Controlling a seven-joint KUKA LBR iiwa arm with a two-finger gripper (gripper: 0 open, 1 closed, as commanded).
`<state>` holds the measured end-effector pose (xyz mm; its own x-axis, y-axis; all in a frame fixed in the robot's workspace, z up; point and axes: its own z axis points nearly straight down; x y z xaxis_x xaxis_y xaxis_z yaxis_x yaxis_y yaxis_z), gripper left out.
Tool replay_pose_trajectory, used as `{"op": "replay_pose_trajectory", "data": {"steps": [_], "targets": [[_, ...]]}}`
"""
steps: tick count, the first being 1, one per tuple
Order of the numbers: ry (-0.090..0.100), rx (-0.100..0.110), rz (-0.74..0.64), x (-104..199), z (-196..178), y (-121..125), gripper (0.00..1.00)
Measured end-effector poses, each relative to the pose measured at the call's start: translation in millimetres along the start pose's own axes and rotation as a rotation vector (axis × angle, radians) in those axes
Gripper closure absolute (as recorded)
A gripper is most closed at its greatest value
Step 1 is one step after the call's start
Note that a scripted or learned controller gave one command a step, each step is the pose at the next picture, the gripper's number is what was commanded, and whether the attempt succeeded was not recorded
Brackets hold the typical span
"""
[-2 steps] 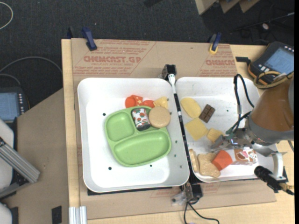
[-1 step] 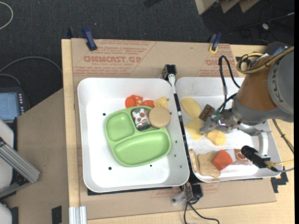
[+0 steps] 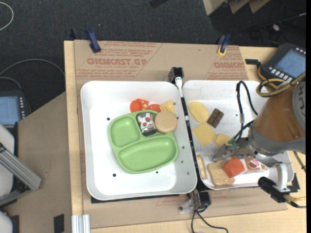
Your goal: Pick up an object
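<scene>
My arm reached in from the right, orange band uppermost, wrist bent down and leftward, the gripper held low, its state unreadable

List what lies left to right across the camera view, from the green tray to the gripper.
green divided tray → small can → tan round disc → yellow pieces → brown chocolate block → orange block → gripper

We see two white bins: the left bin and the right bin, side by side on a brown board. Two blue clamps grip the board's far edge. A teach pendant rests at far right; dark carpet lies beyond.
</scene>
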<state>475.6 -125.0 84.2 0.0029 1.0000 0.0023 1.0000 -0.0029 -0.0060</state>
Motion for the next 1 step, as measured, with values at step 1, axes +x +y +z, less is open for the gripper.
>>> {"op": "replay_pose_trajectory", "data": {"steps": [1], "targets": [[-0.004, -0.011, -0.006, 20.2, -1.1, 57.4, 0.0]]}}
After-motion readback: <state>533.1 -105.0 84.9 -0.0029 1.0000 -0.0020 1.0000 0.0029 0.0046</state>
